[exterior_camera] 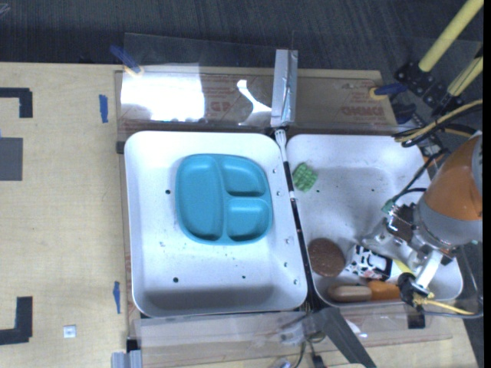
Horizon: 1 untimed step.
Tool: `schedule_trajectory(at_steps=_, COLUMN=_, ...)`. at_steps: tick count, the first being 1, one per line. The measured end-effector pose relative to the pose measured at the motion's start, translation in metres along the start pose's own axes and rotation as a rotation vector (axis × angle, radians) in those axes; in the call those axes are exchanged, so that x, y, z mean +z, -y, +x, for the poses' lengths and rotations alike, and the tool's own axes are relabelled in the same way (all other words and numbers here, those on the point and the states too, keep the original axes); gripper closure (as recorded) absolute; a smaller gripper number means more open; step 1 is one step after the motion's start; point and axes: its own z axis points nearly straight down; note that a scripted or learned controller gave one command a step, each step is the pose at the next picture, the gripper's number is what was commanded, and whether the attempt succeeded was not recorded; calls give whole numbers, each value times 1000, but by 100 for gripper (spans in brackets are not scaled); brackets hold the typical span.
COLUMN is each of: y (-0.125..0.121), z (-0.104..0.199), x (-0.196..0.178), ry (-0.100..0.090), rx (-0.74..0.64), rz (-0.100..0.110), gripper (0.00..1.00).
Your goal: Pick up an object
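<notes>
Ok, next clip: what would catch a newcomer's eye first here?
The blue divided plate lying flat in the middle of the left bin stands out most. Next, the arm's orange band over the right bin, with its end effector low among a brown disc and other small items; a green piece lies apart by the divider.

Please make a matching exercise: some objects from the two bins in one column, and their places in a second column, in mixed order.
Things:
1. blue divided plate
2. green object
3. brown round object
4. gripper

Places:
A. right bin, upper left part
B. middle of the left bin
C. right bin, lower right part
D. right bin, lower left, near the divider

Pairs: 1-B, 2-A, 3-D, 4-C
</notes>
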Motion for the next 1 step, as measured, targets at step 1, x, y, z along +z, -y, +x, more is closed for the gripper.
schedule_trajectory(at_steps=1, y=-141, z=102, x=-125, ry=-2, rx=-270, rz=0, gripper=0)
